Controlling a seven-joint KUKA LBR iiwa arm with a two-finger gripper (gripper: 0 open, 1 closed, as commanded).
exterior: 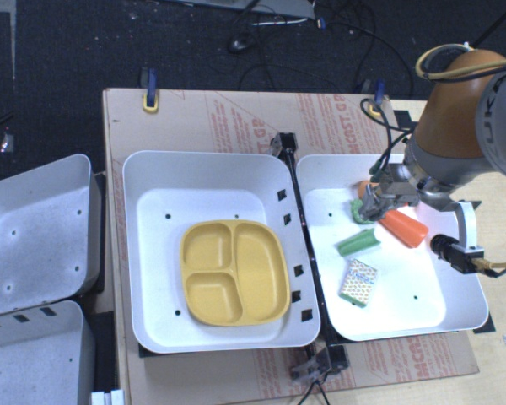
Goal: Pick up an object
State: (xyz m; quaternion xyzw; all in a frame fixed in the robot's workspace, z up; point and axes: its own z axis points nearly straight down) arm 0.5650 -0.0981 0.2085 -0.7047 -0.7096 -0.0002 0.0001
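Desk [202, 112] carries two white bins. Left bin [152, 251]: yellow divided plate [234, 272]. Right bin [405, 310]: green cylinder [357, 243], orange cylinder [404, 228], patterned packet [358, 282]. Tool [373, 205] low over bin's far side, beside a small green piece [357, 212]; its grip state cannot be told.

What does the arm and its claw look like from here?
The arm is grey with a broad orange band above the wrist. Black cables loop along it. The claw is a small dark metal assembly, its parts too cluttered to make out.
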